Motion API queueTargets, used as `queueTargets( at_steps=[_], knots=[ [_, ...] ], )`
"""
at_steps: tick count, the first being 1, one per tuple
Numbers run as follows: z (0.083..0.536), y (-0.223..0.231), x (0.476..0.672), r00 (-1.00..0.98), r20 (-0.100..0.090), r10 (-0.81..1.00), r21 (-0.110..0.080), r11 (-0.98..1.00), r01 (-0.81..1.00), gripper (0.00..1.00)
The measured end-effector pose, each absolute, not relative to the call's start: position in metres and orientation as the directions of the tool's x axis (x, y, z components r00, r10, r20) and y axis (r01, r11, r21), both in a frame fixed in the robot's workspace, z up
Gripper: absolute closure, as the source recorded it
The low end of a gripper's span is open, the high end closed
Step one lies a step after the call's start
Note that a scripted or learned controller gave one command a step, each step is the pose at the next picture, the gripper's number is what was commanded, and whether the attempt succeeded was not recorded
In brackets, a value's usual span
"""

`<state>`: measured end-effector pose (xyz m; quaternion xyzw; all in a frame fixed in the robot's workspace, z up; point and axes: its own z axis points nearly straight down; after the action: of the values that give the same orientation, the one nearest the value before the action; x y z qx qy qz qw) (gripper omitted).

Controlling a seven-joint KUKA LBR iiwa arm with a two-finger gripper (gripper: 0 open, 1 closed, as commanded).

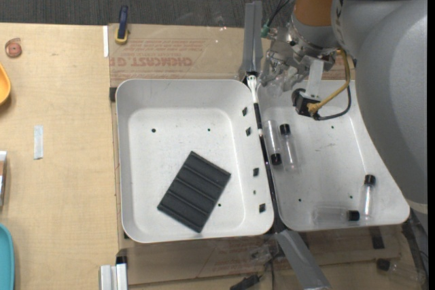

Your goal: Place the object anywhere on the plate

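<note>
The gripper (pixel 280 75) hangs over the far left corner of the right bin (pixel 340 210), just beside the divide between the two bins, and whether it is parted or closed, or has anything in its grasp, cannot be told from this angle. In the left bin (pixel 136 146) a dark ribbed rectangular plate (pixel 195 191) lies tilted near the front edge. Clear plastic tubes with black caps lie in the right bin: two (pixel 280 145) by its left edge and others (pixel 360 204) toward its near right corner.
</note>
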<state>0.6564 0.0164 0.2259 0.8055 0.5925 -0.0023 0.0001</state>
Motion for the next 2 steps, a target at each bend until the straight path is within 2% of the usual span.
queueTargets(
  at_steps=[1,2],
  knots=[
    [0.285,0.066,0.659,0.108,-0.003,0.994,-0.002,-0.108,0.994,1.0],
    [0.397,0.097,0.659,-0.124,-0.003,0.992,-0.002,0.124,0.992,1.0]
  ],
)
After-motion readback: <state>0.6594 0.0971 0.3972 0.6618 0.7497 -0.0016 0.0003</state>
